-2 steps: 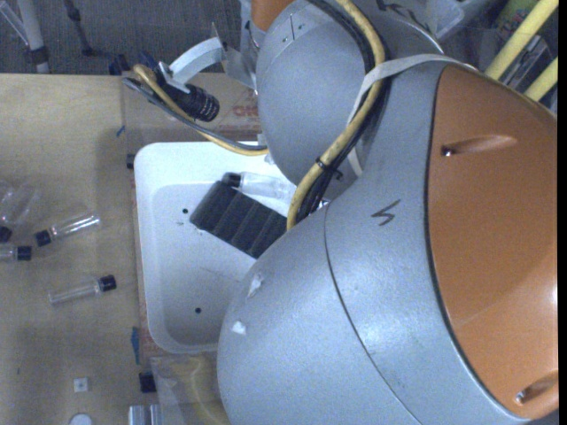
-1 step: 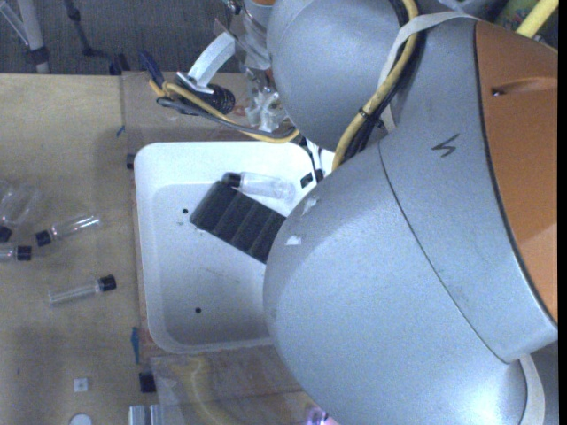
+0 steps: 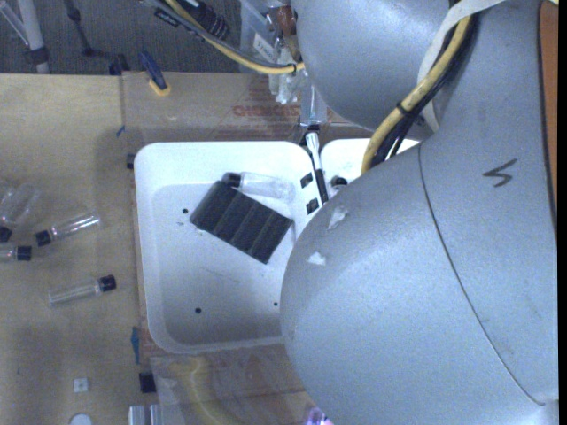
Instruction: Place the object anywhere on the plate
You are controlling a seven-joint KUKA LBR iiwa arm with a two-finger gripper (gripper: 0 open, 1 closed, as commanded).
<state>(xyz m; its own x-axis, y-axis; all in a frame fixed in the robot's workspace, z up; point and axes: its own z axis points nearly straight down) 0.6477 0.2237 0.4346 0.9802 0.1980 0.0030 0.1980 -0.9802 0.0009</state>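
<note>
A dark ribbed rectangular plate (image 3: 241, 222) lies at a slant on the floor of the left white bin (image 3: 143, 237). A clear vial with a black cap (image 3: 259, 185) rests along the plate's upper edge, its cap end to the left, partly on the plate. My gripper (image 3: 285, 80) hangs past the bin's far rim, above the cardboard, apart from the vial and the plate. The grey arm (image 3: 425, 264) is very close to the camera and hides the bin's right side.
A sliver of the right bin (image 3: 344, 154) shows behind the arm. Several spare clear vials (image 3: 78, 288) lie on the wooden bench left of the bin. A blue clamp (image 3: 156, 74) sits at the cardboard's far left corner. Yellow cables (image 3: 221, 38) trail at the top.
</note>
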